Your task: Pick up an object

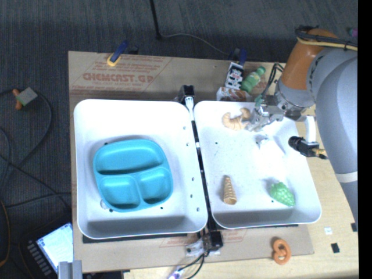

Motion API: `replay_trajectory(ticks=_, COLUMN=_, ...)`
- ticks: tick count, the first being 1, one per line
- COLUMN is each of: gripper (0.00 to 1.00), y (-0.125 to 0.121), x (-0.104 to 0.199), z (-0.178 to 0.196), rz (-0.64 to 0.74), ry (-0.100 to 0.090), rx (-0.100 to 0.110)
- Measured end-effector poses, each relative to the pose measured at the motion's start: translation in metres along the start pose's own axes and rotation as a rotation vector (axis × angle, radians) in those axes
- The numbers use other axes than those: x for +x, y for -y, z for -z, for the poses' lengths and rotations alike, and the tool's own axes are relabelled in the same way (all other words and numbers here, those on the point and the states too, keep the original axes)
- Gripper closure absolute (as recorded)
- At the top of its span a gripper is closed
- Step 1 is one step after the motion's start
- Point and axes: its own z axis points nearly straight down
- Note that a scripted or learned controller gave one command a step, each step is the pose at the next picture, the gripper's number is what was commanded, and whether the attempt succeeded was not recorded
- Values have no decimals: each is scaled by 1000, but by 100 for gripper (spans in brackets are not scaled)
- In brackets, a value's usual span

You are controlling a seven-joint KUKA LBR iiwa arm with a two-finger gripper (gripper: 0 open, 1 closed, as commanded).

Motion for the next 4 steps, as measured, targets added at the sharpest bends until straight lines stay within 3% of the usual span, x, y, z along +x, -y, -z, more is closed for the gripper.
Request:
replay_trajectory(ticks=1, gripper=0, y=0, x=0, z=0, rz=0, ry=0, rx=0)
replay_trajectory(ticks=2, gripper=100, y=0, x=0, z=10, rz=1, ry=3, rx=0)
replay_trajectory(ticks=3, gripper=0, y=0, x=0, z=10, rz=1, ry=3, rx=0)
replay_trajectory(ticks=4, gripper=100, y=-1, x=0, z=20, rz=2, ry=6, rx=-1)
